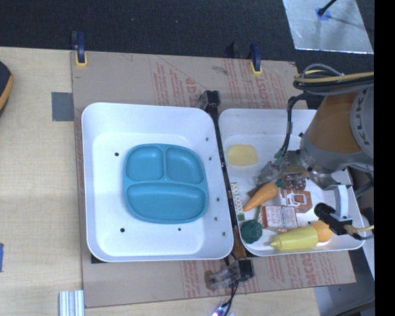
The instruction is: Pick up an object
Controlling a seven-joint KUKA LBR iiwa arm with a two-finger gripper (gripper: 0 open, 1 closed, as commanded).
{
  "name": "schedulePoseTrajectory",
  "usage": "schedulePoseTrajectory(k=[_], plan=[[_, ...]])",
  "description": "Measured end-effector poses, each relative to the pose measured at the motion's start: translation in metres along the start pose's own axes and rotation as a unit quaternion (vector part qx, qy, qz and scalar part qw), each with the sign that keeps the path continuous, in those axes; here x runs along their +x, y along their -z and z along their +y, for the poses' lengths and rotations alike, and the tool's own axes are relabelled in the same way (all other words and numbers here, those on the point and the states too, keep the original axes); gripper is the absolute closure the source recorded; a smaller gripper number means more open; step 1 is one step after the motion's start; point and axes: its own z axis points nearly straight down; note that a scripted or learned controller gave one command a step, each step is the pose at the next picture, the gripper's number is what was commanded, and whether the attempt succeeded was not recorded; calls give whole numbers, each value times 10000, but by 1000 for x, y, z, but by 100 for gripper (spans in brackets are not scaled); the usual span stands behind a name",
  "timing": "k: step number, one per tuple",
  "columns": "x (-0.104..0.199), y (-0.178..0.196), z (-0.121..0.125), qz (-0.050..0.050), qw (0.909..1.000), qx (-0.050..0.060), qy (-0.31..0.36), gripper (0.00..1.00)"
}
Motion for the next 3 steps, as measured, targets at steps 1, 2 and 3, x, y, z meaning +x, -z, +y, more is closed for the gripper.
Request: schedulePoseTrajectory(k=[1,2,3], plan=[[32,0,-26,-13,10000,-27,15,0],[33,0,-33,-14,10000,-41,0,0],[32,0,-17,-4,10000,-15,5,0]])
